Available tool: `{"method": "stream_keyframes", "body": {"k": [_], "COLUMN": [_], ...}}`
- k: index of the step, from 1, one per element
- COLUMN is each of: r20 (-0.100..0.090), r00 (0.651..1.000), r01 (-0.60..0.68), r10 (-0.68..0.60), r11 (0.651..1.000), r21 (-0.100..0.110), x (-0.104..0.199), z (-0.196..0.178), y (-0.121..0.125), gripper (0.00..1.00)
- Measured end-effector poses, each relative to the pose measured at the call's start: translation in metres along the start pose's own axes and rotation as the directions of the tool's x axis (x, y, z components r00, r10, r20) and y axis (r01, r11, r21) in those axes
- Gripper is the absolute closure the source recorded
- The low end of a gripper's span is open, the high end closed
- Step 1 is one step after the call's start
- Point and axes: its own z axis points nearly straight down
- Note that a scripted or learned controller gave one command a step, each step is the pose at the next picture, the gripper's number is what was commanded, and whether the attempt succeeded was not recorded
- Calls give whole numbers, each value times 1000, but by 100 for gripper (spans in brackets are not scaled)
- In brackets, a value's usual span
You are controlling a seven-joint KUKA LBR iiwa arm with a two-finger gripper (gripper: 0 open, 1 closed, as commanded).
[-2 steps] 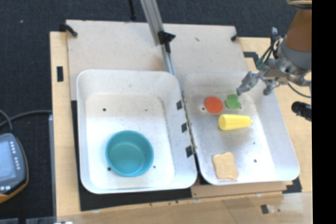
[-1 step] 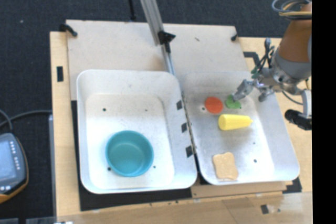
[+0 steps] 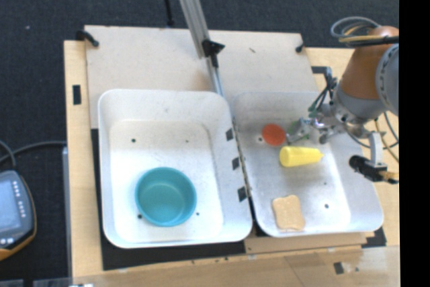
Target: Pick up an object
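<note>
Arm (image 3: 368, 80) cut off at the right, only wrist and orange band in view. Gripper (image 3: 310, 130) small and blurred among cables, state of closing unreadable. Handheld screen device (image 3: 13, 212) cropped by the left edge. Counter (image 3: 77, 144) front running off the bottom edge.

No legible text, labels, brands or numbers anywhere in view; handheld pendant (image 3: 12, 210) at left edge has a lit screen, contents too small and blurred to read
</note>
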Motion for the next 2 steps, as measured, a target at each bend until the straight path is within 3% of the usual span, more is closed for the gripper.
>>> {"method": "stream_keyframes", "body": {"k": [1,2], "r20": [2,1], "r00": [1000,1000], "r01": [-1,5], "r10": [1,-5], "r11": [1000,1000], "r21": [-10,-12], "x": [-1,3], "z": [-16,-79], "y": [2,3], "gripper": [100,100]}}
